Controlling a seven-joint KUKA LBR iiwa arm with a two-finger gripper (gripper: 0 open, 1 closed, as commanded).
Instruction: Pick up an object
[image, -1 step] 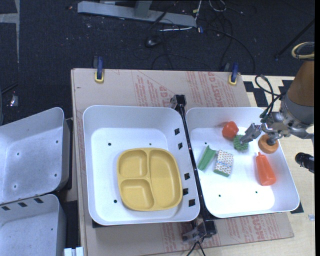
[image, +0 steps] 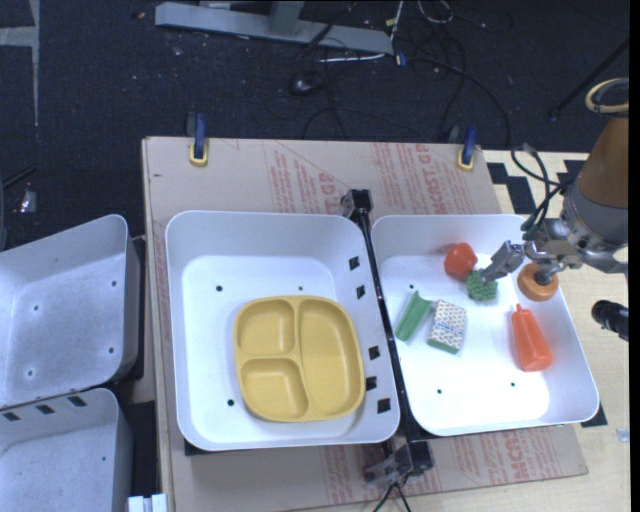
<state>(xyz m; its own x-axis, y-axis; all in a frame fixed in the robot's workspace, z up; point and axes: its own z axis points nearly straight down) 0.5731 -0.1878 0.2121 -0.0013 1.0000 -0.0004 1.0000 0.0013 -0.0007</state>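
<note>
Dark floor strewn with cables surrounds a brown tabletop (image: 270, 180) that carries two shallow white bins side by side. Over the right bin (image: 470, 400) hangs the hand (image: 497, 266), reaching in from the far right edge; whether it is spread or pressed together cannot be told, as its tip blurs into what lies under it. Just below the tip sits a small green leafy piece (image: 483, 290), seemingly touching it. Just to the hand's left lies a red round object (image: 459, 260); just to its right, an orange disc (image: 538, 284). Below it lie an orange-red bottle (image: 530, 338), a speckled sponge (image: 447, 326) and a green stick (image: 412, 316). Well left, the other bin (image: 200, 250) holds a yellow divided tray (image: 298, 357).
</note>
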